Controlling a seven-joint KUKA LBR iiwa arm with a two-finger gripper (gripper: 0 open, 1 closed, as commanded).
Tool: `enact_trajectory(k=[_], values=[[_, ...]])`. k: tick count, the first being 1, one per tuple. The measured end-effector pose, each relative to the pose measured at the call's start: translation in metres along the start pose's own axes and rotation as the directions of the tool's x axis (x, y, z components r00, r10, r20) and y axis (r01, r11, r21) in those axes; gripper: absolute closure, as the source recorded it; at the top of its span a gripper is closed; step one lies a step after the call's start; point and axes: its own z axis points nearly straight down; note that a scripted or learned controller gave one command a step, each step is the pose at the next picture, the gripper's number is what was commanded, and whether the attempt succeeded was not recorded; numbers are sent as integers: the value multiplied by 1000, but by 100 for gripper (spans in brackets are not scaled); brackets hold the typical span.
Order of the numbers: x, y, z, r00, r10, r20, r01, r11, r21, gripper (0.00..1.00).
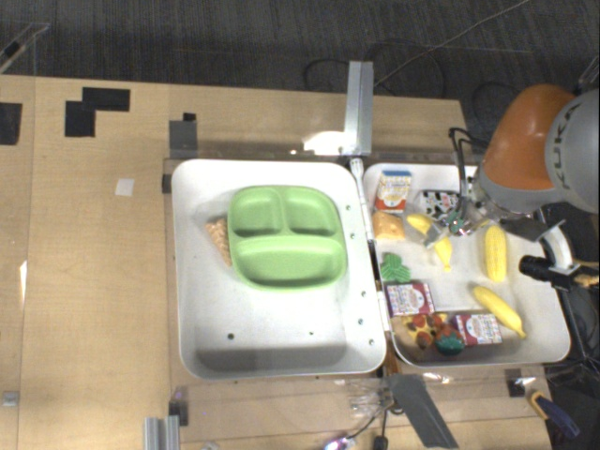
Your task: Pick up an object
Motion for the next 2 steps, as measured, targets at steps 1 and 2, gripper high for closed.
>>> enact_trajectory(k=[1,2], values=[[35,12,14,1000,27,4,-27,1000,-7,100],[70,23,-82,973,229,0,-229,973,-1,100]])
